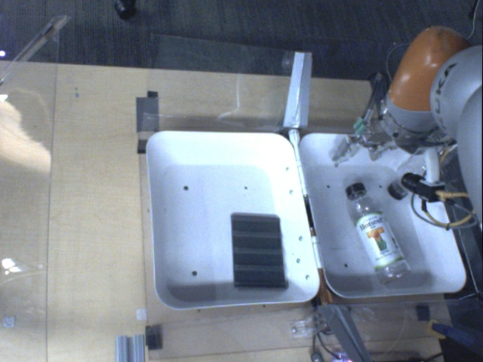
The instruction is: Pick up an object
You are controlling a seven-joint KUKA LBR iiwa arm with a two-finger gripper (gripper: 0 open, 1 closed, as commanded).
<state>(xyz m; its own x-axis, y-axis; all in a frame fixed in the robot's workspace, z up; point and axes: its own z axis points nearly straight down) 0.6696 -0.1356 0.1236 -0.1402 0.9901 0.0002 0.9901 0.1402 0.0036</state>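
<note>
A clear plastic bottle [375, 234] with a black cap and a white-and-orange label lies on its side in the right bin [332, 225], cap toward the back. A black ribbed rectangular block [259, 251] lies flat in the left bin [189, 202], near its front right. My gripper [353, 145] hangs over the back of the right bin, up and left of the bottle's cap and apart from it. Nothing shows in its grasp.
The grey arm with its orange band [423, 59] covers the right bin's back right corner, and a black cable fitting [404, 185] hangs beside the bottle. A metal bracket [296, 93] rises behind the seam between the bins.
</note>
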